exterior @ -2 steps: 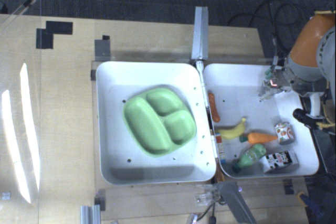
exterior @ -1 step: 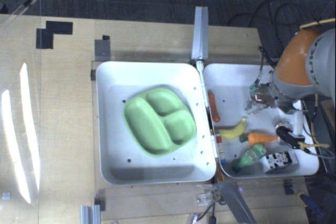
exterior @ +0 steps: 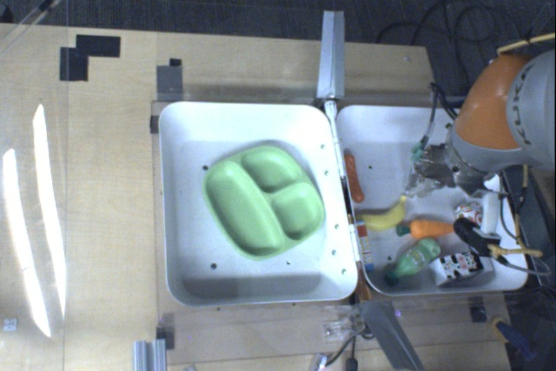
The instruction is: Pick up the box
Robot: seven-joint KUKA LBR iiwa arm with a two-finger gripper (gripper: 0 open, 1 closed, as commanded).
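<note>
- White left bin holds only a green divided tray, well apart from the work; I see little risk there.
- Grey-and-orange arm hangs over the right bin, with the gripper low near the bin's middle. Whether it is open or closed I cannot tell, and nothing can be seen in its hold.
- Green bottle lies just beside the box. A descent aimed slightly off would likely catch or roll it instead.
- Yellow banana and orange carrot lie between the gripper and the box, so a low sweep could shove them along.
- The box, small and white with dark print, sits in the near right corner, close to the wall. A grasp may be blocked there, or slip off.
</note>
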